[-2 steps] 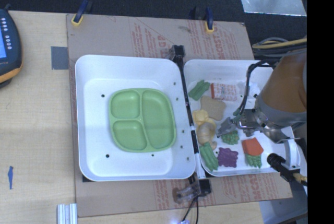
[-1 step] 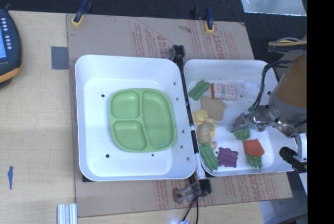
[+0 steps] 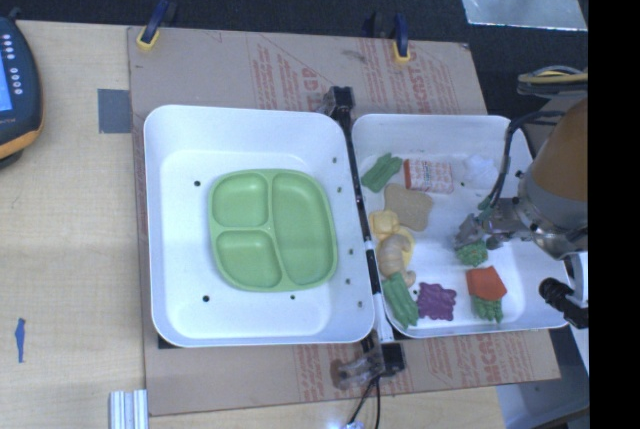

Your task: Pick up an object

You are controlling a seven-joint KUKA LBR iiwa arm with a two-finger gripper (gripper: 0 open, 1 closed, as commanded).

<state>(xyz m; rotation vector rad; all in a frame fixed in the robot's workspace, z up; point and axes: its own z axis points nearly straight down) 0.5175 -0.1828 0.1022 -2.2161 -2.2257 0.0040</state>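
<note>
a small green broccoli-like toy (image 3: 472, 252) is seen in the right bin (image 3: 450, 129), directly under the tip of the claw (image 3: 470, 234), which is lowered over it from the right; whether the claw is open or closed, or has hold of the toy, cannot be told. just below lie a red-and-green piece (image 3: 487, 289) and a purple piece (image 3: 436, 300). further left, a tan slice (image 3: 408, 207), yellow pieces (image 3: 390, 229) and green pods (image 3: 381, 171) are scattered. in the left bin (image 3: 170, 217) a green divided plate (image 3: 272, 230) is placed. both bins are carried by the bench (image 3: 70, 247).
</note>
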